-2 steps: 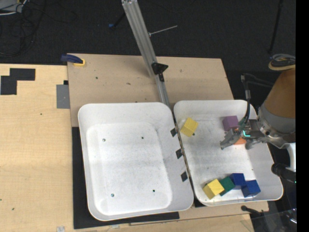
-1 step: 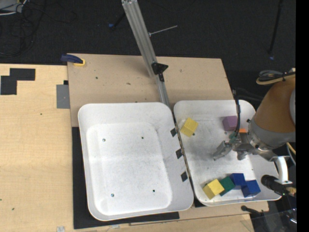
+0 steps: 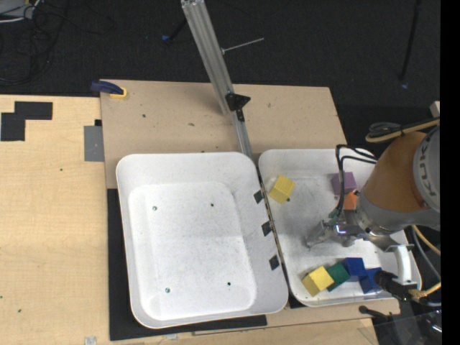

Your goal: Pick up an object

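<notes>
A light wooden bench point(image 3: 43, 214) carries a brown board point(image 3: 215, 117) with two shallow white bins on it, against a dark floor with cables behind. The left bin point(image 3: 190, 239) has a bare speckled floor. A slanted aluminium bar point(image 3: 213, 56) rises from between the bins. In the right bin point(image 3: 302, 192) lie a yellow block point(image 3: 281, 188) near its left wall, a purple block point(image 3: 343, 182), an orange block point(image 3: 350, 200), and a yellow, green and blue cluster point(image 3: 338, 275) at the front. The hand point(image 3: 323, 233) hangs low mid-bin; whether its fingers are apart or together I cannot tell.
</notes>
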Controlling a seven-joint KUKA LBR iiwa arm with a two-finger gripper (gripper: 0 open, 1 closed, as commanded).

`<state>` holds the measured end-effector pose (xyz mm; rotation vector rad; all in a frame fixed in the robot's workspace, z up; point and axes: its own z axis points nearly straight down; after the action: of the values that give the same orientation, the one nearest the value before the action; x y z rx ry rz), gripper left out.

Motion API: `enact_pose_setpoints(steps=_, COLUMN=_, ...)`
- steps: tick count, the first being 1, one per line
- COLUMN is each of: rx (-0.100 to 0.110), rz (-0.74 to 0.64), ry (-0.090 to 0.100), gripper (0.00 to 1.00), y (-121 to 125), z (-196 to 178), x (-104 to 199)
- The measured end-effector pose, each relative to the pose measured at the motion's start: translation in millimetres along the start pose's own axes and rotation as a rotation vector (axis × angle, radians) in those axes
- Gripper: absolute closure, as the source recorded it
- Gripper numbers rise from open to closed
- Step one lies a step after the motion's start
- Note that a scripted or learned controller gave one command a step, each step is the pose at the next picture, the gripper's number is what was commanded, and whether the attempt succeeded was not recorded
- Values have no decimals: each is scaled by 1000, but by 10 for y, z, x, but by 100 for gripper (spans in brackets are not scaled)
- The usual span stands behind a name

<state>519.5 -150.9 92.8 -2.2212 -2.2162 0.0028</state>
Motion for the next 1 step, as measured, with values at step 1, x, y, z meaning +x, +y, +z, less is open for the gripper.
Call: enact_pose_setpoints(steps=1, rx=1, rz=8, ry=0, gripper=100, y=-7, z=-109, x=-17)
